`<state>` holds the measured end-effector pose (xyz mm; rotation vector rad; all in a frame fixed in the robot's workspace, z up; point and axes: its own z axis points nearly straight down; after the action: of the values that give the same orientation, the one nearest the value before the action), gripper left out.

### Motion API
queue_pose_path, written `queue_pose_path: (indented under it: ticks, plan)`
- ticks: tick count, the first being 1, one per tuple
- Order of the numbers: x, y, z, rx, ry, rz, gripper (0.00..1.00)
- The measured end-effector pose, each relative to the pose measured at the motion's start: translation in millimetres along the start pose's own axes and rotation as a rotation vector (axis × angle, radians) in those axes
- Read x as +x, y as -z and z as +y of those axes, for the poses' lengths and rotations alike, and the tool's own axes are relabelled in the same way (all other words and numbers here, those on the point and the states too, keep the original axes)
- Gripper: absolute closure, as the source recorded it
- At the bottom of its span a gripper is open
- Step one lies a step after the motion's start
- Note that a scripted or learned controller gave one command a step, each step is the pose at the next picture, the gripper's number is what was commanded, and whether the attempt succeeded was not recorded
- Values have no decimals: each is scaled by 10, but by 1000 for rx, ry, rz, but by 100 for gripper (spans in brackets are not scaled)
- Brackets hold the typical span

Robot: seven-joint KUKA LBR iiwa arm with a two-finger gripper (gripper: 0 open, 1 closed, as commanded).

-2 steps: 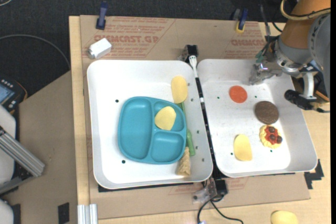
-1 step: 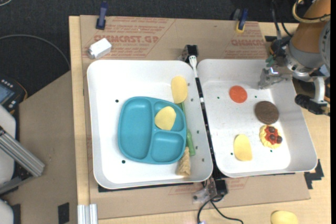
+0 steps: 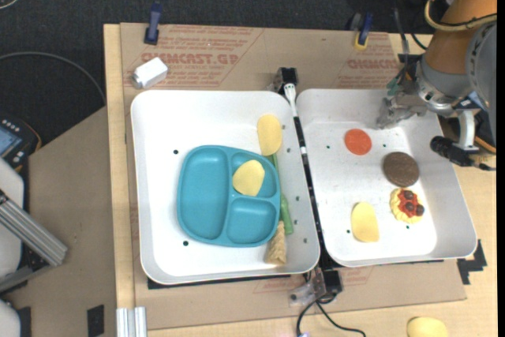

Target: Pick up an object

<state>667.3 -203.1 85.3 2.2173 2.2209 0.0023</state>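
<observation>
My gripper point(image 3: 392, 110) hangs over the far right corner of the right bin point(image 3: 331, 110), with the grey arm and its orange band point(image 3: 465, 20) behind it. Nothing shows in its grasp. In that bin lie a red disc point(image 3: 358, 142) just left of and below the gripper, a brown disc point(image 3: 401, 168), a yellow piece with red topping point(image 3: 408, 205) and a pale yellow piece point(image 3: 364, 222) near the front.
The left bin point(image 3: 158, 130) holds a blue divided plate point(image 3: 209, 197) with a yellow piece point(image 3: 249, 177) on it. A second yellow piece point(image 3: 270, 134), a green stick point(image 3: 284, 211) and a tan piece point(image 3: 277, 247) lie along its right side. A white block point(image 3: 150, 73) sits on the cardboard behind.
</observation>
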Motion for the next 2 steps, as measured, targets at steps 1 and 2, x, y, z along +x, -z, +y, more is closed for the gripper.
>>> queue_pose_path:
  ticks: [1, 2]
  plan:
    - [-225, 921, 16, -8, -3, -4, 100]
    - [479, 1133, 1, 4, 2, 3, 100]
